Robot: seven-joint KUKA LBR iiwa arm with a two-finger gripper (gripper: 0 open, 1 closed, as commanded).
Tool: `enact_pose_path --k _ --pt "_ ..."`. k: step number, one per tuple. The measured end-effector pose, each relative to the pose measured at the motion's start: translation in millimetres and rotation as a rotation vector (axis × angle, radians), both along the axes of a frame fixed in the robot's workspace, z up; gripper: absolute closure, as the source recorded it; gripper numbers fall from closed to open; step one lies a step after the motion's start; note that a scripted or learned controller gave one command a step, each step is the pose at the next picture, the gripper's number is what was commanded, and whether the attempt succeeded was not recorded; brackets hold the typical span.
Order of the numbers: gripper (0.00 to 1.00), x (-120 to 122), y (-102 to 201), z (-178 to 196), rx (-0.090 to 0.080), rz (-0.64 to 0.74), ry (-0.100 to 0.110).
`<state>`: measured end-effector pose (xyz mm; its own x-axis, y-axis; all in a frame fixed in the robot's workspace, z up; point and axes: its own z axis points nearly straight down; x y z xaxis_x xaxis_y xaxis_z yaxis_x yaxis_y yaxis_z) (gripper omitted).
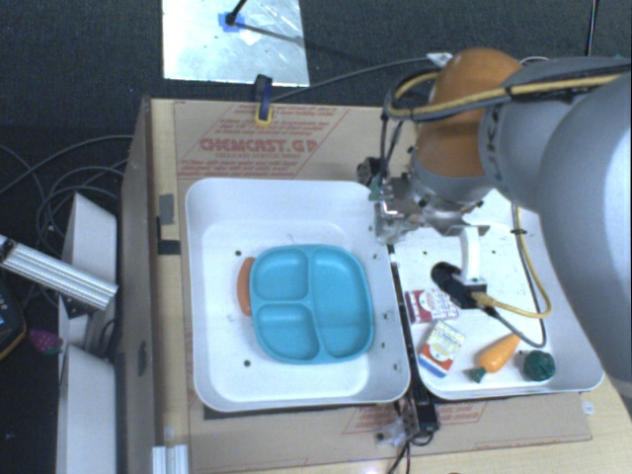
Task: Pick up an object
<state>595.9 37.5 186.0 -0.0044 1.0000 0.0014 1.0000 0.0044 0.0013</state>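
Packet (432, 304), the red-and-white one, lies in the right bin (578, 375) near the wall shared with the left bin (202, 265), and it looks like the nearest candidate for the pick. A second, paler packet (442, 347) lies just below it, and the two look to touch at a corner. A carrot (494, 354) and a small green thing (538, 365) sit further along the front of the same bin. The gripper (400, 212) hangs over the back of the right bin, close to that shared wall and apart from all of these. I cannot tell from here whether it is wide or narrow, and nothing is visibly held.

Several things could go wrong. The packet is flat and thin, so a closing grip may slide over it and come up with nothing. Since the two packets are so close, a descent between them may push one aside or catch both. The gripper is also very near the shared wall, and a straight drop there may strike the rim instead of reaching the floor. A yellow cable (528, 284) loops down over the bin near the carrot, and it could drag across the small things as the arm moves and shift them. In the left bin a blue plate (311, 302) covers much of the floor with a sausage (244, 284) tight against its left edge. Either would be a hard pick, the plate being broad and the sausage crowded.
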Motion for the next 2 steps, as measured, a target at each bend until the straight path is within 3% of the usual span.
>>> enact_pose_path --k 1,2 --pt "1.00 5.0 -55.6 44.9 -0.003 -0.003 -0.002" --pt "0.00 4.8 -55.0 44.5 -0.002 -0.002 -0.001"
